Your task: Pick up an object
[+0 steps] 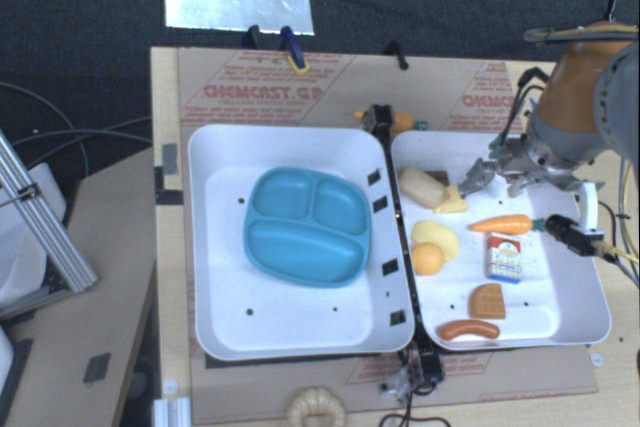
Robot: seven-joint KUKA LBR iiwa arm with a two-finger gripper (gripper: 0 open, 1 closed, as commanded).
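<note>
In the right bin [575, 310] lie several toy foods: a cream potato [421, 187], a yellow cheese wedge [453, 204], a carrot [500, 225], a pale yellow fruit [437, 237], an orange [428, 259], a small carton [505, 258], a brown biscuit [487, 300] and a sausage [468, 329]. My gripper [498, 177] hangs over the bin's far part, just right of the cheese wedge and above the carrot. It is open, with nothing between its fingers.
The left bin [215, 215] holds a blue divided plate [306, 225]. The arm's orange band [585, 90] and grey wrist stand over the right bin's far right corner. A black cable connector [565, 235] hangs over the bin's right side. A yellow thing [400, 123] lies behind the bins.
</note>
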